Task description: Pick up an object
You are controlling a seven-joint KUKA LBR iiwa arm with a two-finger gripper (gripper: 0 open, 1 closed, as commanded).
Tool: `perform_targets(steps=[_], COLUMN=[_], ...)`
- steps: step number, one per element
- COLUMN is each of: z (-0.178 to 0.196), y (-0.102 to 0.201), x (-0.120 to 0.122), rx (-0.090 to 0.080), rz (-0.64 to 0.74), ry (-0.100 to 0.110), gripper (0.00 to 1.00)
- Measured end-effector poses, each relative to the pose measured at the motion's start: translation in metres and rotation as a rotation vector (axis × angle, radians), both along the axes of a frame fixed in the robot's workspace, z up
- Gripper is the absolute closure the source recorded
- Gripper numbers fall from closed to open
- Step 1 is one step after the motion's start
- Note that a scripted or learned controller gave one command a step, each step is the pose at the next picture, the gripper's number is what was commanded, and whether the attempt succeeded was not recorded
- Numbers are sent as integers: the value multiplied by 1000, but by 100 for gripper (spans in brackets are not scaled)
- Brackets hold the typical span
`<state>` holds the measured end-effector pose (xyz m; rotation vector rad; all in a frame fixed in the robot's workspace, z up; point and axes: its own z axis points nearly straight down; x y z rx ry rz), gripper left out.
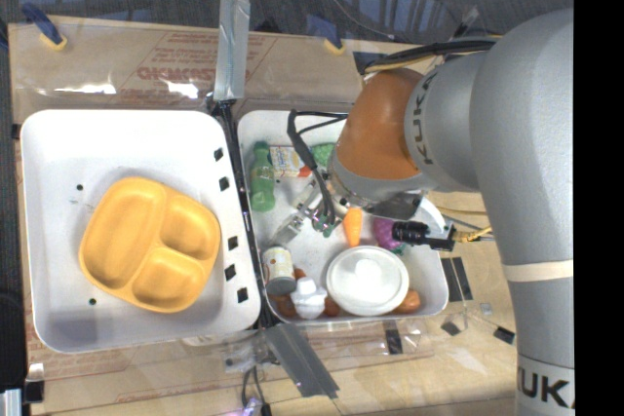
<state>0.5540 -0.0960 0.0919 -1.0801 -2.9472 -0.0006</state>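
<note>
The grey arm [507, 141] fills the right side of the view and bends down over the right bin [255, 127], its orange band [382, 127] hanging above the clutter there. The left bin [58, 161] holds a yellow divided plate [148, 242] lying flat, well apart from anything the arm is doing. In the right bin, a white bowl [368, 281] sits near the front edge, with a small can [278, 265] just beside it on its left and a green bottle [261, 175] lying further back along the bin's left wall. An orange carrot-like piece [352, 225] lies just under the wrist, next to a purple item [383, 233] that is partly hidden. The gripper [318, 205] is low among these things, its metal parts showing between the green bottle and the orange piece, but the wrist covers much of it; how its tips stand cannot be told, and nothing can be seen caught there. As a judgement, the task is at the reaching stage: the arm is down in the pile, yet no object shows as lifted, so the grasp and the raise both appear left to do. Which object it is aiming for is unclear; the orange piece and the small things nearest it seem the likeliest.
</note>
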Motion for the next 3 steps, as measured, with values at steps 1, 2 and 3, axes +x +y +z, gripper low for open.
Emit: perform_targets(steps=[1, 2, 3], z=[21, 0, 12], y=[-60, -53, -52], x=[-17, 56, 58], rx=[-3, -2, -2], rz=[-26, -181, -173], ry=[-4, -2, -4], gripper=[0, 0, 100])
